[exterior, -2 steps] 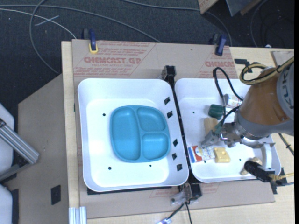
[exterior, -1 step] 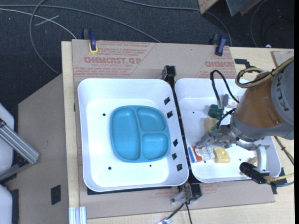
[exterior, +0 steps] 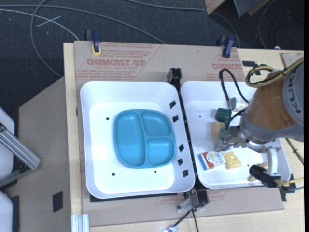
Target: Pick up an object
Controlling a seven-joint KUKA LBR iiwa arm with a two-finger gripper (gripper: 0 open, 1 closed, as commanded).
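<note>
**Arm low over right bin, four small items beside it**

You have two white bins side by side on the bench: the left bin [exterior: 91,144] and the right bin [exterior: 203,93]. One blue tray [exterior: 144,137] with three compartments lies in the middle of the left bin, its long axis running roughly upper left to lower right.

The arm [exterior: 273,105] reaches in from the right, and its orange band covers the right half of the right bin. The gripper [exterior: 226,140] sits low at the bin's centre; you cannot tell from here how far its jaws stand apart, or whether anything is between them.

Count four small items in the right bin. One carton [exterior: 211,160], red, white and blue, lies flat just below the gripper, long axis near left-right. One yellow block [exterior: 232,160] touches the carton's right end. One tan piece [exterior: 216,131] lies just left of the gripper. One green item [exterior: 223,114] sits above that.
</note>
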